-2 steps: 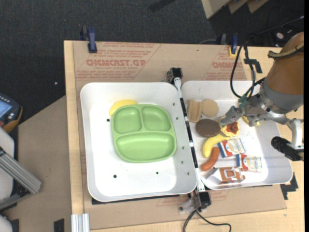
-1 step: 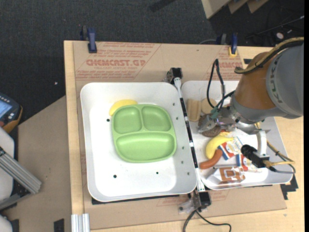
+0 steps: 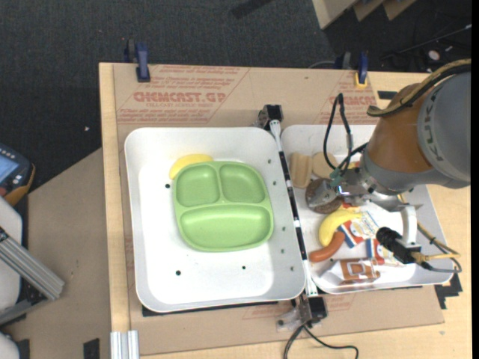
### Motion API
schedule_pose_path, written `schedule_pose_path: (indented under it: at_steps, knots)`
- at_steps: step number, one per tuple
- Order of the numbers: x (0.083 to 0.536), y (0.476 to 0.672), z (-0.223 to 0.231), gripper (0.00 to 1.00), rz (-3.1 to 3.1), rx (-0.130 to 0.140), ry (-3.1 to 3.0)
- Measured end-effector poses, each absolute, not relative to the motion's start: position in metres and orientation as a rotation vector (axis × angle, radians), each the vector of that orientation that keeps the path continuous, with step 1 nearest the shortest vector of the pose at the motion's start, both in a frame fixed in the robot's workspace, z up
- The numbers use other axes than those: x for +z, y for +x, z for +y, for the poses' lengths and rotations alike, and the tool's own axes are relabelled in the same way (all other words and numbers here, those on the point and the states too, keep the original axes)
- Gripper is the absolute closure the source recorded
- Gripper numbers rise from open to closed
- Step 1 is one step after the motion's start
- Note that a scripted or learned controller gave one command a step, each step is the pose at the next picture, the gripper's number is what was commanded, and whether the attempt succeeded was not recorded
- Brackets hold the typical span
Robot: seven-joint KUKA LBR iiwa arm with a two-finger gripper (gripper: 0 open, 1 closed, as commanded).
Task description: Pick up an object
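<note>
Arm reaches in from the right, over the right bin [image 3: 299, 137]. My gripper [image 3: 338, 191] is low inside that bin, in its left half. The wrist hides it from the camera, so I cannot tell if it is open or closed, and nothing is visibly held.

Right bin contents:
- brown round object [image 3: 320, 195], touching or just beside the gripper on its left; which of the two is unclear.
- tan block [image 3: 301, 169], upright against the left wall, just above the round object.
- yellow banana [image 3: 333, 228], just below the gripper, curved.
- red-orange sausage shape [image 3: 325, 253], below the banana, near the front-left corner.
- red, white and blue packet [image 3: 358, 232], right of the banana.
- brown and white packet [image 3: 358, 271], flat along the front wall.

Left bin [image 3: 150, 275]: green divided plate [image 3: 221, 204] lying flat near the middle, three compartments. A yellow item [image 3: 188, 161] pokes out from under its upper-left edge.

Both bins sit side by side on the tan surface [image 3: 187, 96]. Two blue clamps [image 3: 140, 62] are on its far edge.
</note>
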State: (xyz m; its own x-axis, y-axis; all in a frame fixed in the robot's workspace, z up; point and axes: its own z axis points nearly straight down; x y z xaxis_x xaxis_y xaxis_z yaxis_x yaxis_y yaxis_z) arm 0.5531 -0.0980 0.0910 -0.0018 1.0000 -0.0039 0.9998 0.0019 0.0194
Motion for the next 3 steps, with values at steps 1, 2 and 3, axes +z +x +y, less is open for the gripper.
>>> schedule_pose_path:
  at_steps: [1, 2, 3]
  knots:
    - [0.091, 0.545, -0.103, 0.00, 2.214, 0.018, 2.207]
    - [0.089, 0.588, -0.101, 0.00, 2.215, 0.006, 2.213]
    - [0.104, 0.589, -0.104, 1.00, 2.205, 0.013, 2.207]
